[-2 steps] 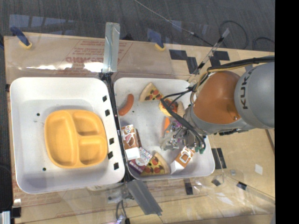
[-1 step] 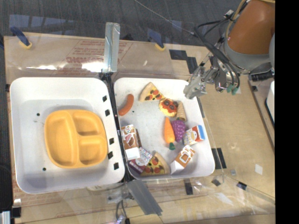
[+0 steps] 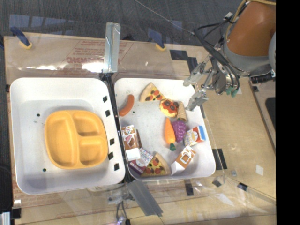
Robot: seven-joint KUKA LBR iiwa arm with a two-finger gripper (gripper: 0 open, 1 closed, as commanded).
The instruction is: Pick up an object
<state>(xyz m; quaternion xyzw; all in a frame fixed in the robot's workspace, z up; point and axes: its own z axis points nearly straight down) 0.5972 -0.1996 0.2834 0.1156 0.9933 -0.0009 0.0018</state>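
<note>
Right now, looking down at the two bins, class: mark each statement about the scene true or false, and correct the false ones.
1. The yellow tray lies in the left bin. True.
2. The sausage lies on the yellow tray. False: it lies in the right bin.
3. The tool is above the right bin's upper right corner. True.
4. The carrot is held by the tool. False: it lies on the bin floor.

You won't find any text here that can truly be read — the red print on the desk (image 3: 89, 50) behind the left bin is too faint and blurred to make out. The small cartons (image 3: 186, 157) in the right bin (image 3: 212, 163) carry printed faces, but no words, brands or numbers come clear on them — they are simply too small.
</note>
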